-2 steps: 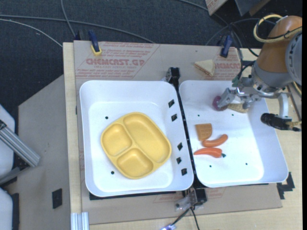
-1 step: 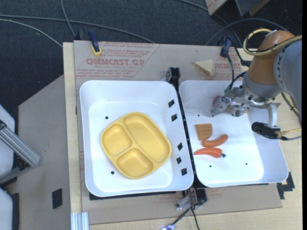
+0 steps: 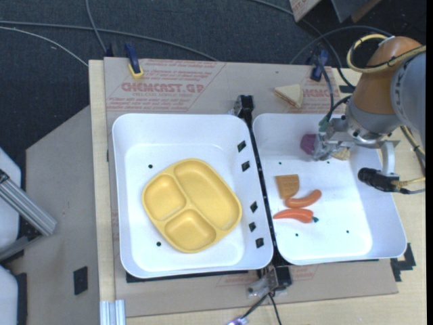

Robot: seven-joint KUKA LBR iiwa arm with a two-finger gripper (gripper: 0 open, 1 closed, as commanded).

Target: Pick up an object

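carrot (image 3: 295, 214) lies nearest; at one o'clock my gripper (image 3: 326, 145) hovers beside a purple piece (image 3: 308, 143), grip state unclear; next i descend.

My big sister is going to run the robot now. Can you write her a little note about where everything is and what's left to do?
Gripper: low at the far side of the right bin, beside a small purple object; a hold cannot be confirmed.
Right bin: tan cracker-like piece, orange sausage, carrot.
Left bin: yellow divided tray.
Sandwich wedge lies on the bench outside the bins.
Done: nothing visibly lifted.
Left: grasp and lift one object.
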